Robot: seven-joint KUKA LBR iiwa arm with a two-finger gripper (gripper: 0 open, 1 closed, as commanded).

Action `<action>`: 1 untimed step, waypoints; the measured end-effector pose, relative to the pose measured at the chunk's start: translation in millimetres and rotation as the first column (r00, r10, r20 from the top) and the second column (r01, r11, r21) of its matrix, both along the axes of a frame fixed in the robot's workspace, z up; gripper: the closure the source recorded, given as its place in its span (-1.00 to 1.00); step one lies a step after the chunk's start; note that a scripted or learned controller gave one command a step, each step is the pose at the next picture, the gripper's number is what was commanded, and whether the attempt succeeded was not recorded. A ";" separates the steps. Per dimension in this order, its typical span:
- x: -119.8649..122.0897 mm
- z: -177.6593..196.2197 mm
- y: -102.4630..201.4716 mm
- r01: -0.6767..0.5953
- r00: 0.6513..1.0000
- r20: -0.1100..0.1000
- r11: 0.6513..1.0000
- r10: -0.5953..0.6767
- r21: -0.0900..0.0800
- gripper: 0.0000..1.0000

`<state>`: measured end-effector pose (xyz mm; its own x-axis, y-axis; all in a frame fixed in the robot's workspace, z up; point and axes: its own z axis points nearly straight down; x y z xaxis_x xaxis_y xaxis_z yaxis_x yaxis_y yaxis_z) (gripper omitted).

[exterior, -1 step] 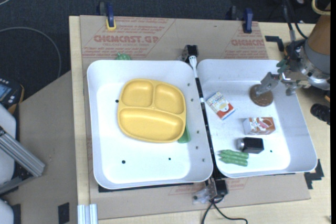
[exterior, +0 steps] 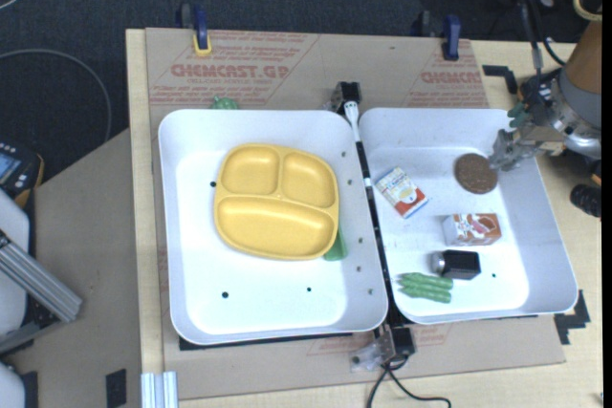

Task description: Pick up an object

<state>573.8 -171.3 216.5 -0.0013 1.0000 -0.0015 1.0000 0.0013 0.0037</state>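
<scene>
Cardboard-topped bench [exterior: 287, 62] carries two shallow white bins; the right bin [exterior: 535, 234] holds a flat round brown disc [exterior: 475, 174], a small white-and-orange carton [exterior: 401, 190], a red-and-white packet [exterior: 471, 228], a black block [exterior: 460, 264] and green bean pods [exterior: 425, 287]. The gripper [exterior: 507, 151] is poised just beside the disc's right edge; its closure cannot be told. The disc appears thin, so a centred, low descent is advised before closing.

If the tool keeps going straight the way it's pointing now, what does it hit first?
Most likely the brown round disc: the tool sits just right of it, angled down and leftward into the right bin. Its height above the disc is unclear from this view.
</scene>
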 end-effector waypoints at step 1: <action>-37.5 -33.9 88.0 -0.006 1.000 -0.012 1.000 0.006 0.007 1.00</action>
<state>536.4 -83.3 182.6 -0.0075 1.0000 0.0055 0.9999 0.0075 -0.0080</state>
